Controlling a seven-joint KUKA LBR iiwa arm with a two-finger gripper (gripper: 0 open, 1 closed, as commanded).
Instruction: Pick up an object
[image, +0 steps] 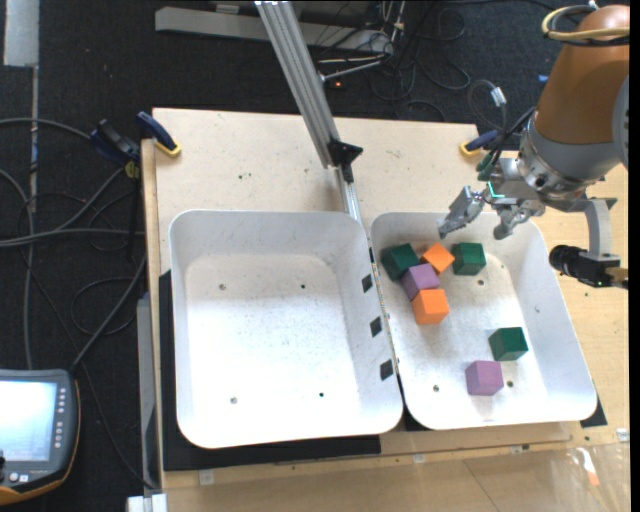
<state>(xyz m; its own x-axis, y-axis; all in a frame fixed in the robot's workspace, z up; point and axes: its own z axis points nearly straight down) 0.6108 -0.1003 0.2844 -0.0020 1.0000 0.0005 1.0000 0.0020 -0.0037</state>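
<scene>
At the far left, a screen device sits on the dark floor, with black cables looping above it. Next comes the tan bench, with a blue and yellow clamp on its top left corner. The left bin is white with small dark specks. A long silver pole slants down to the spot where the two bins meet.

The right bin holds all the blocks. Near its top is a little bunch: a green block, a purple block, an orange block, another orange block just below, and a green block on the right side. Lower down, well apart from the bunch, sit one more green block and one more purple block.

The end effector hangs over the top edge of the right bin, just above the bunch. Its fingers are spread apart and nothing is between them. The big grey and orange arm comes in from the right.
</scene>
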